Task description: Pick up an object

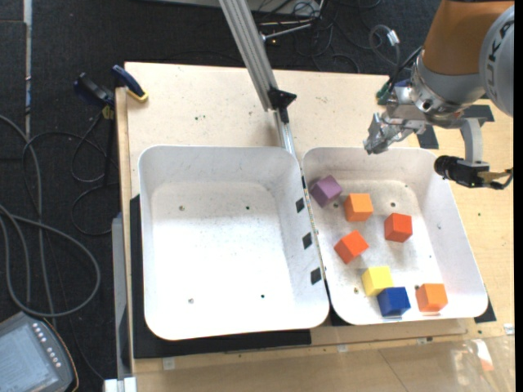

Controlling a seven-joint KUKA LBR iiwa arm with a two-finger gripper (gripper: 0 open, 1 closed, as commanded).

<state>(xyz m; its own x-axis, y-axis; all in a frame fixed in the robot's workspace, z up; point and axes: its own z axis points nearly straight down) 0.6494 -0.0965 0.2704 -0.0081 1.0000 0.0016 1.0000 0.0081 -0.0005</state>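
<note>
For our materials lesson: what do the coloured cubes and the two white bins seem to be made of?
Cubes, such as the red cube and blue cube: probably painted wood or plastic; flat, even colour, crisp edges, no glare. Right bin and left bin: likely moulded plastic; thin rounded rims, smooth white, faintly speckled surface.

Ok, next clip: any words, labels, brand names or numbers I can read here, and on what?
None can be read.
The blocks in the right bin have plain faces.
The handheld screen at the lower left is too blurred to read.
The black tabs between the bins carry no marks.
</note>
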